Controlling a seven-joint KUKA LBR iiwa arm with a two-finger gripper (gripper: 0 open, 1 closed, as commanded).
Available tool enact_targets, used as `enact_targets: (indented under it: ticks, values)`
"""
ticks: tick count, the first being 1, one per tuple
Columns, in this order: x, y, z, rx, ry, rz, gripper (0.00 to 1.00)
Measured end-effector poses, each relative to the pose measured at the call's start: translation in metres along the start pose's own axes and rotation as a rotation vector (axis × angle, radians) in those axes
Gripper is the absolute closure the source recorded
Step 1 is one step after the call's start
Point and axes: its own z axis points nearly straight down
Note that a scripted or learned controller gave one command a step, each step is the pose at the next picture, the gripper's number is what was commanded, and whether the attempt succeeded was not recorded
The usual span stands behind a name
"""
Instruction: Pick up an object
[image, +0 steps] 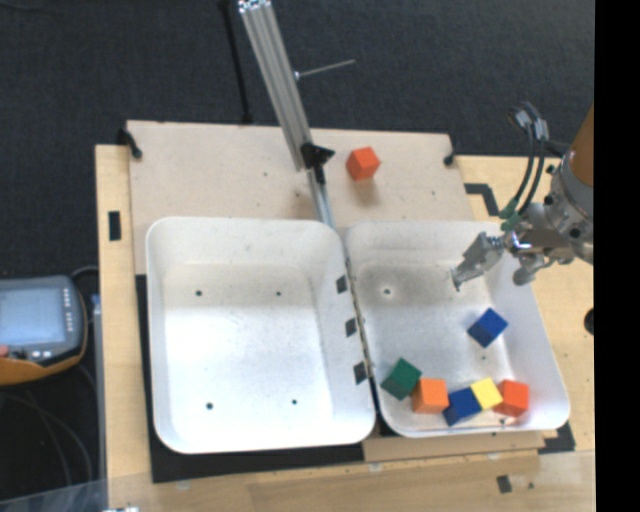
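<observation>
A single fixed camera looked down on the counter (230, 180) from above at a slant, far enough back to take in both white bins (250, 330) side by side, the counter's far edge, and dark floor beyond it. The arm (570, 215) entered from the right side of this view.

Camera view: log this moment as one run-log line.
gripper: above right bin, nothing held | nearest: lone blue cube | five cubes along front wall | orange cube outside on bench
</observation>
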Motion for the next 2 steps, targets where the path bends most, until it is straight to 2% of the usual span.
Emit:
enact_targets:
  ticks: [1, 2]
  values:
    - [-0.002, 0.0, -0.011, -0.001, -0.001, -0.001, 1.0]
    - [0.065, -0.001, 0.062, 0.009, 0.003, -0.003, 1.0]
